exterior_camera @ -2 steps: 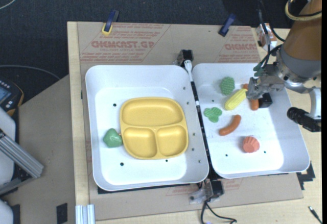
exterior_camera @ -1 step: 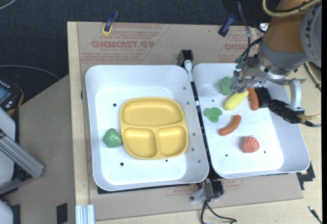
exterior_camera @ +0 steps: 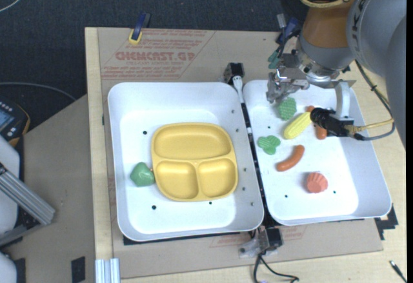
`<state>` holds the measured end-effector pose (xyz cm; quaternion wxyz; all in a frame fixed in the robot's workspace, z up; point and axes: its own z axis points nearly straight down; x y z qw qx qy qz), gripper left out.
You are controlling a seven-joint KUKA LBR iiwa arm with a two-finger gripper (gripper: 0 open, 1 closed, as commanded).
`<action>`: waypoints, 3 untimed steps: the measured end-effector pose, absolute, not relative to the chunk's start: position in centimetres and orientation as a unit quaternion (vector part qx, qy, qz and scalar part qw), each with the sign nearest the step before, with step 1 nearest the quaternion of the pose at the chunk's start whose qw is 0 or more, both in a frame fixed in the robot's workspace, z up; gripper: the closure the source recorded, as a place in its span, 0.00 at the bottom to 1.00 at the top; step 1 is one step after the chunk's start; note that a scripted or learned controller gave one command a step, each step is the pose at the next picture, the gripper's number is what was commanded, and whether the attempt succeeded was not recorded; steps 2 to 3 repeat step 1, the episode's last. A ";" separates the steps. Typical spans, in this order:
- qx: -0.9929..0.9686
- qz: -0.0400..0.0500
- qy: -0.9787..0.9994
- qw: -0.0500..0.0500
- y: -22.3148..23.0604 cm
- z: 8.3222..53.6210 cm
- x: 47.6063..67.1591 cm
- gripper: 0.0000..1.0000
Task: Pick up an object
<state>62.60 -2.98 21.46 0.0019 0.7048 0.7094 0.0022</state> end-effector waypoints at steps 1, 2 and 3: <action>0.705 0.002 0.709 0.001 1.9 21.9 63.8 1.00; 0.705 0.002 0.709 0.001 1.9 21.9 63.8 1.00; 0.705 0.002 0.709 0.001 1.9 21.9 63.8 1.00</action>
